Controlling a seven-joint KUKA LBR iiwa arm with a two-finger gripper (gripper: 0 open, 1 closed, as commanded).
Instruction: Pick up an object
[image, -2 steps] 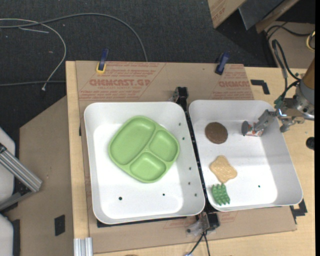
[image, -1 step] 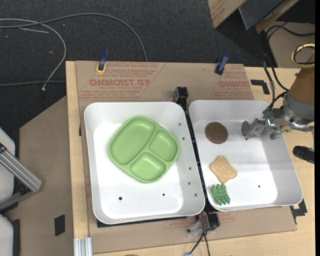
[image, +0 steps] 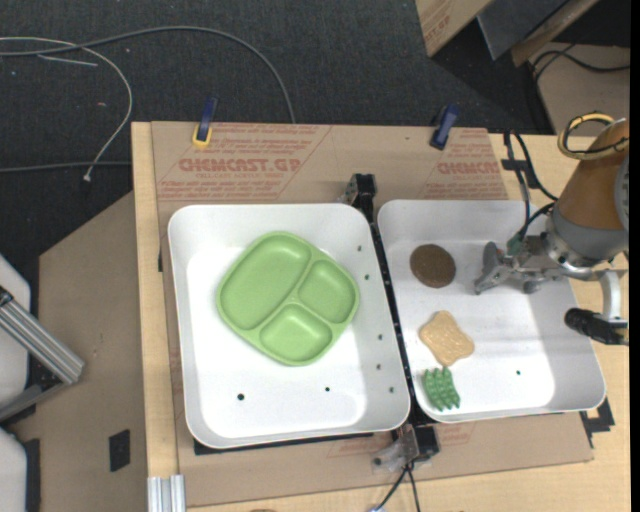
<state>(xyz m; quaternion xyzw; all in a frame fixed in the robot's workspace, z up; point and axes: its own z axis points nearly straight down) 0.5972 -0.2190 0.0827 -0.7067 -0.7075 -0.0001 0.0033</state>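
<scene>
The tool (image: 490, 270) sits low in the right bin (image: 560, 395); its opening state cannot be determined. A brown round cookie (image: 432, 265) lies just left of it, a cracker (image: 446, 338) and green toy (image: 440, 389) nearer. The left bin (image: 200, 400) holds a green divided plate (image: 288, 297).

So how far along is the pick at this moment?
Nothing looks picked yet. The gripper sits low in the right bin, just right of the brown disc. Tan toast piece and green toy lie untouched. Grasping and lifting remain.
</scene>
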